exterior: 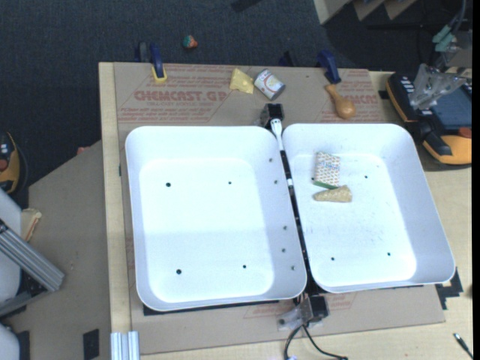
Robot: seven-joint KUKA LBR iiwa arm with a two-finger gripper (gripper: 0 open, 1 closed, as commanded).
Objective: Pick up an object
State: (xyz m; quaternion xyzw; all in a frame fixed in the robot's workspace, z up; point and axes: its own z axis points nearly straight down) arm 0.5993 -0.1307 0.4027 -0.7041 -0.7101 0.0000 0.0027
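In the right bin (420,223) lie two small objects near its upper middle. One is a speckled pinkish-white rectangular block (327,168) with a thin green strip along its lower edge. Just below it rests a tan wedge-shaped piece (333,195), pointing left. The left bin (150,223) holds no objects, only a few dark dots on its floor.
On the cardboard behind the bins lie a yellow wedge (241,82), a small white-and-brown box (269,84) and a wooden pear-shaped piece (342,103). Blue clamps (157,64) hold the board's far edge. Equipment (435,103) stands at the right, and a metal rail (30,257) at the left.
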